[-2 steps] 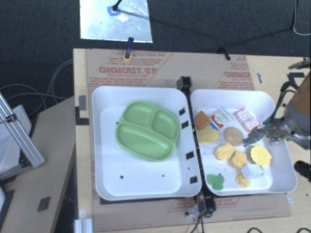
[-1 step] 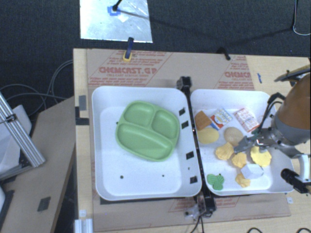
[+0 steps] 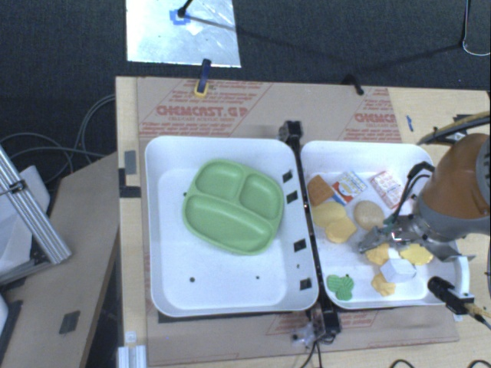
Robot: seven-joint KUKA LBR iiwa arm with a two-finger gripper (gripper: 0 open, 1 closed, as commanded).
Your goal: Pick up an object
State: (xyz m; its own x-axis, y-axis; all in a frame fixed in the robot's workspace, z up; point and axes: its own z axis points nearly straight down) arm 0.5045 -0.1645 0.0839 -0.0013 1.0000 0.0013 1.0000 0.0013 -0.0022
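While your gripper [image 3: 374,241] hangs low in the right bin [image 3: 330,156] beside yellow toy food [image 3: 334,222], you cannot tell its jaw opening.

From my seat the light falls evenly and bright from above, washing the white bins [image 3: 230,148] almost to glare with only faint shadows, while a foil sheet [image 3: 182,21] beyond them glints and everything looks soft, grainy and slightly blurred.
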